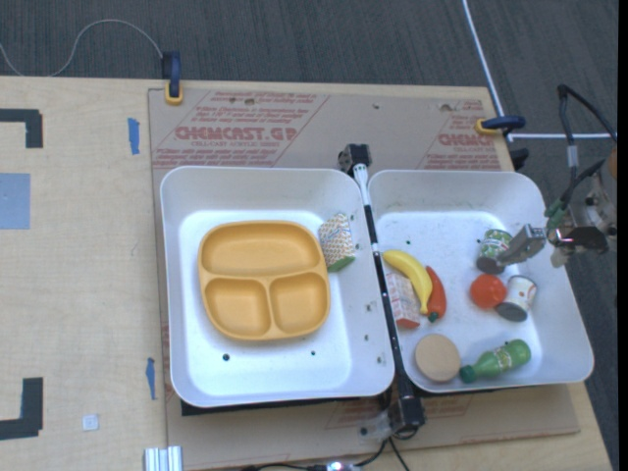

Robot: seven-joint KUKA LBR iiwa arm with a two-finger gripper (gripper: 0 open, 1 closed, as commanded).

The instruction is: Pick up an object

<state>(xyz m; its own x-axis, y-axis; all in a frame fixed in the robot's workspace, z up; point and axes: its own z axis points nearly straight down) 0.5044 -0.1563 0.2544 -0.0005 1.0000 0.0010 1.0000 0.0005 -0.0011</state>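
Note:
The right bin (461, 199) holds a yellow banana (414, 275), a red pepper (436, 298) beside it and a white and red packet (400, 300). Further right lie a red ball (487, 290), a grey-green can (494, 249) and a small white cup (517, 295) on its side. A tan round disc (438, 357) and a green bottle (498, 358) lie near the front wall. My gripper (542, 237) hangs over the right rim of this bin, just right of the grey-green can. I see nothing held in it.
The left bin (186, 263) holds a yellow divided plate (263, 278) and a crumpled patterned wrapper (337, 239) by the right wall. Clamps (173, 77) (498, 124) pin the cardboard sheet at the back. A white cable (481, 42) runs off the top.

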